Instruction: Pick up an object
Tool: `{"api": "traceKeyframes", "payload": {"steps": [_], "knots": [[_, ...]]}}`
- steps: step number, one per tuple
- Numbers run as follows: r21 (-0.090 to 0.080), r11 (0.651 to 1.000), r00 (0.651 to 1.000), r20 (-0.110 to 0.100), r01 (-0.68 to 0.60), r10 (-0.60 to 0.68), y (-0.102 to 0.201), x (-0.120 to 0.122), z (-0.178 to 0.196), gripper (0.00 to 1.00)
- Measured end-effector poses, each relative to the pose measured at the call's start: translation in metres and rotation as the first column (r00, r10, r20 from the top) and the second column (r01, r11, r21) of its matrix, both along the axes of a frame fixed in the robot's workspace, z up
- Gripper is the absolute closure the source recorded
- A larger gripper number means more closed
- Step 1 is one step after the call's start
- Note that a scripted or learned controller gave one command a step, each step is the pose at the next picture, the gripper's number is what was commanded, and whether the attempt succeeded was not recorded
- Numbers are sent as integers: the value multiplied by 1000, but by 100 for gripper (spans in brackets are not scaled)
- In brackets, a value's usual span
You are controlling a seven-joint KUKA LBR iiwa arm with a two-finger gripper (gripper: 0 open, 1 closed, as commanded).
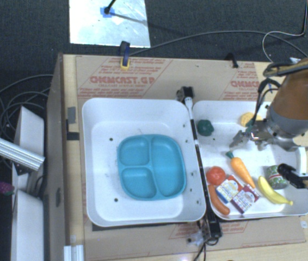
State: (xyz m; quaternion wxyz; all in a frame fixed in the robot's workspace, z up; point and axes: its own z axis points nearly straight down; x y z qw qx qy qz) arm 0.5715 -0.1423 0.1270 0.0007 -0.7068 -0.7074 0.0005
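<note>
Two boards [143,78] under the bins read "CHEMCAST GP" in red.

Two white bins [97,162], one blue tray [151,165], one carrot [241,170], one banana [272,191], one tomato [215,175]

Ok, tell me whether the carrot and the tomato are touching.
Apart. The camera view shows white bin floor between the carrot and the tomato.

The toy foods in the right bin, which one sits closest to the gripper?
The carrot, its green top just below the gripper; the tomato and banana lie farther off.
</note>
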Motion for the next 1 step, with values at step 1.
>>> {"api": "traceKeyframes", "payload": {"steps": [1], "knots": [[0,1000,1000,2,-1,1,31,-33,-43,0]]}}
